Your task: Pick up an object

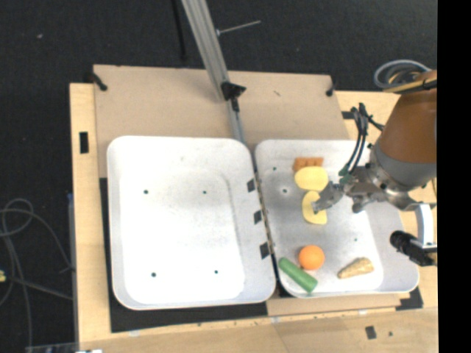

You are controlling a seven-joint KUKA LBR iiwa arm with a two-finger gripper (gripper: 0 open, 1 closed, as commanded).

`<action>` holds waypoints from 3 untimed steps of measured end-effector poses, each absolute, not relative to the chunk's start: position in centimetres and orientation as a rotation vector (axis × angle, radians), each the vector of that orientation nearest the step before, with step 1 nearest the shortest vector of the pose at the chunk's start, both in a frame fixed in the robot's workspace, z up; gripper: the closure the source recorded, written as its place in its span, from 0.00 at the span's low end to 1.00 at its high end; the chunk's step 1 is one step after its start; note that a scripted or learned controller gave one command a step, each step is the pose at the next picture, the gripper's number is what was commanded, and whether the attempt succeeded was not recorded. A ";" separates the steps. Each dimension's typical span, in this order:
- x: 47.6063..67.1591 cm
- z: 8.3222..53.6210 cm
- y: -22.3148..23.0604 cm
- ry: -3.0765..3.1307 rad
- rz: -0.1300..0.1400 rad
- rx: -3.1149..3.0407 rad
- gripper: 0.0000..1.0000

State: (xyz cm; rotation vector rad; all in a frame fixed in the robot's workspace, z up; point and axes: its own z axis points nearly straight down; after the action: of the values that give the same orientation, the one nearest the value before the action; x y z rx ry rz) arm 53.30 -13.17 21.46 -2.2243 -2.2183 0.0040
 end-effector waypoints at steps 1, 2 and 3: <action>53.6 15.3 -12.8 -2.216 0.006 -2.223 0.00; 53.5 10.0 -12.9 -2.217 0.006 -2.223 0.00; 53.8 11.4 -13.0 -2.214 -0.006 -2.236 1.00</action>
State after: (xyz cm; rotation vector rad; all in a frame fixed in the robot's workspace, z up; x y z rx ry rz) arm 53.78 -12.99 11.44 -2.2358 -2.2137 -0.0056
